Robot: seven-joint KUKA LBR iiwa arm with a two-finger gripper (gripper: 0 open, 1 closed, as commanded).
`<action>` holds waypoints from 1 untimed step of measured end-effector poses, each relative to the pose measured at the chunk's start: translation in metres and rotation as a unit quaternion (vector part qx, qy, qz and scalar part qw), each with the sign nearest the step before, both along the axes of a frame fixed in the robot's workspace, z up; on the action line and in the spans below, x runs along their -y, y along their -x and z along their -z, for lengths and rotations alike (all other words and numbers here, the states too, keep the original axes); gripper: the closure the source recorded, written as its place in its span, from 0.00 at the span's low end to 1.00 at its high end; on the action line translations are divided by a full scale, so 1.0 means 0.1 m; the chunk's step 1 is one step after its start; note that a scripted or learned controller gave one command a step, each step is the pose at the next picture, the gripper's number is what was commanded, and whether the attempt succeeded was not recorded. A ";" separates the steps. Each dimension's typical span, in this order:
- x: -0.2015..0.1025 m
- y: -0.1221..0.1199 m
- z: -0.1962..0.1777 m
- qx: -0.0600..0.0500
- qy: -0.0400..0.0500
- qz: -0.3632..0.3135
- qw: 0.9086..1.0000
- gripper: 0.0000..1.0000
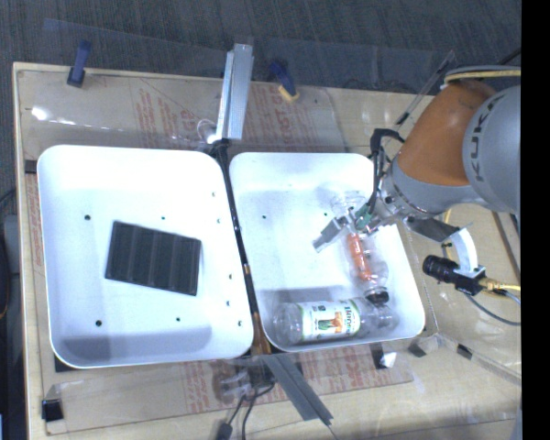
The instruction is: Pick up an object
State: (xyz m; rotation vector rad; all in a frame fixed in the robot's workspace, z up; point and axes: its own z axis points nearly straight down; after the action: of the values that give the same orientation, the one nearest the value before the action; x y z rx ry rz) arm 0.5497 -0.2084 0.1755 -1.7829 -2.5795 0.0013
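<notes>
The tool (335,230) sits low inside the right bin (257,273), near that bin's middle, with the grey arm (458,154) reaching over the bin's right wall. Whether the tool stands wide or narrow cannot be told; its fingers are too small and blurred, and nothing is seen between them. Just right of the tool, toward the bin's right wall, lies a small clear bottle with orange contents (364,262), on its side, its dark cap pointing at the bin's near wall. Along that near wall lies a larger clear bottle with a printed label (335,321), also on its side. Both bottles look like thin plastic: probably light, smooth and slippery, round enough to roll, and liable to dent under a hard squeeze. The small bottle is the closer candidate. Take it across the middle of its body, fingers either side of its long axis, with moderate closing force. In the left bin (64,246) a flat dark ribbed panel (154,258) lies well apart; it looks stiff and offers little edge to grip. Both bins rest on the counter (458,374).
</notes>
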 end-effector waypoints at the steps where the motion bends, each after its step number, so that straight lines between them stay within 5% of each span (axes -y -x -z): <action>1: 0.00 0.00 0.03 -0.001 -0.001 -0.017 1.000 0.00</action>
State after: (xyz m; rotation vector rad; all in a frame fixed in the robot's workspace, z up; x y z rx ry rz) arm 0.5493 -0.2082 0.1726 -1.7377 -2.6069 0.0008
